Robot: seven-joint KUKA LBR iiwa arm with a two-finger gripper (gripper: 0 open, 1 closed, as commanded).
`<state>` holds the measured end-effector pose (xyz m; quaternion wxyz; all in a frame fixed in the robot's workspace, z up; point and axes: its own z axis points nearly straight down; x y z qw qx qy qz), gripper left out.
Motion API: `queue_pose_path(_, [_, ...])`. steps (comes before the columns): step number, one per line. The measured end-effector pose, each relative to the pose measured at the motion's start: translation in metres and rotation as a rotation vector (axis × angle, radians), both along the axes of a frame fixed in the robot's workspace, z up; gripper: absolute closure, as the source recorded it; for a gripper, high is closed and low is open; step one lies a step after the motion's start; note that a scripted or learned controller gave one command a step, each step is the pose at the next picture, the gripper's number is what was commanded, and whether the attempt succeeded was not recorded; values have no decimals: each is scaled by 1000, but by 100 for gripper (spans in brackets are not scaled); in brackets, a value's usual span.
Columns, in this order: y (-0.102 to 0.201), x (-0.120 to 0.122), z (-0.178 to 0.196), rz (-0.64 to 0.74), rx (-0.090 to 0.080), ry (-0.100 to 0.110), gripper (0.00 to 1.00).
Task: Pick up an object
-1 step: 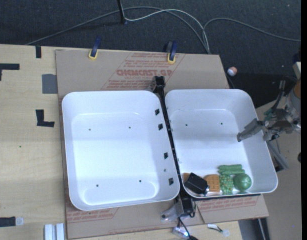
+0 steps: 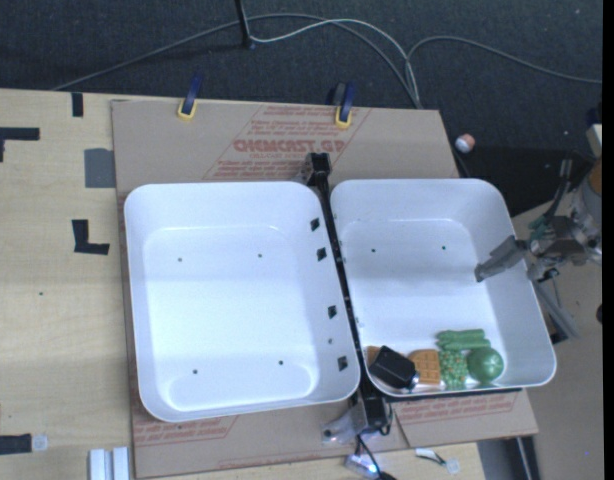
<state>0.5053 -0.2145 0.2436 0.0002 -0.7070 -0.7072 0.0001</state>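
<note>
At the right edge of the frame, the grey gripper [image 2: 499,260] juts over the right bin's [image 2: 417,208] rim, holding nothing; whether it is spread or closed I cannot tell. Lower right, a knobbly green object [image 2: 465,356], an orange block [image 2: 424,366] and a glossy black piece [image 2: 393,367] cluster along the smooth white wall.

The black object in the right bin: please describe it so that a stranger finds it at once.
Look at the right bin, along its near wall. A row of small items lies there; the black object is at the row's left end, beside an orange piece. It alone is black.
</note>
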Motion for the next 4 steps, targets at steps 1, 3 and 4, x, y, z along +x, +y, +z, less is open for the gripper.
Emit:
queue_pose_path(1, [2,-7,-61,0,1,5,0])
queue_pose_path(3, [7,-2,-156,0,0,1,0])
queue_pose_path(4, [6,-1,-144,1,-1,-2,100])
